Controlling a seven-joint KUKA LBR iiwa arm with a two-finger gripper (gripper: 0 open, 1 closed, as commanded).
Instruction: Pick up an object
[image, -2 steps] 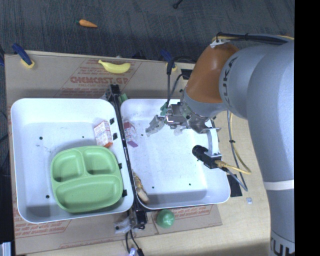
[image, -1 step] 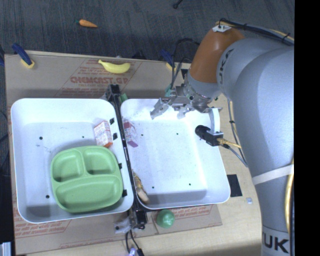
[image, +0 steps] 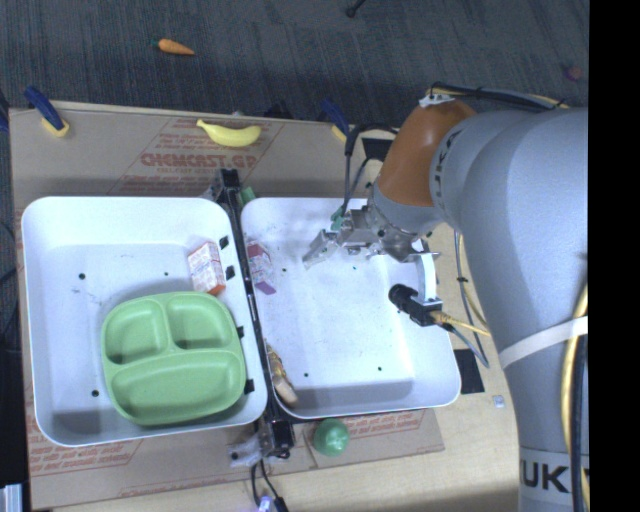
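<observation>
- My gripper (image: 318, 248): upper middle of the right bin (image: 350, 330), low over its white floor. Metal fingers point toward frame left, spread a little apart; nothing sits between them.
- My arm (image: 500, 200): fills the right of the frame, orange band at top centre-right, lower part cut off by the frame edge.
- Green divided tray (image: 172, 355): lower middle of the left bin (image: 60, 300), flat, whole.
- Small red-and-white carton (image: 205, 268): left bin, just above the tray's upper right corner, print unreadable.
- Small packet (image: 259, 265): right bin, against its left wall; markings too blurred to read.
- Tan item (image: 279, 381): right bin's lower left corner, partly hidden by the rim, identity unclear.
- Banana (image: 229, 132): on the cardboard above the bins.
- Green ball (image: 331, 436): below the right bin.
- Orange object (image: 176, 46): on the floor, upper left.
</observation>
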